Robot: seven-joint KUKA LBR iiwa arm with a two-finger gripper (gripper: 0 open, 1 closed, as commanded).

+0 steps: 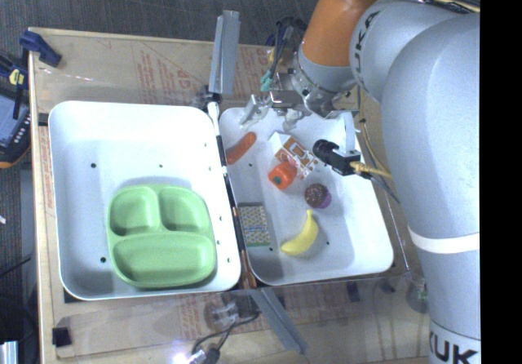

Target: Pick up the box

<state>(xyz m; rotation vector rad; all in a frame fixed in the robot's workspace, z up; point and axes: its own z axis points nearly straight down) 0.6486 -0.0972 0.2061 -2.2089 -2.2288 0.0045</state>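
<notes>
The box, a small white and brown carton, lies tilted in the upper middle of the right bin. My gripper hangs over the bin's far left corner, up and left of the box and apart from it. Its fingers are spread open with nothing between them. The wrist and orange band rise behind it and hide the bin's far edge.
In the right bin lie a sausage, an orange item touching the box, a purple fruit, a banana and a patterned flat pad. The left bin holds a green divided tray.
</notes>
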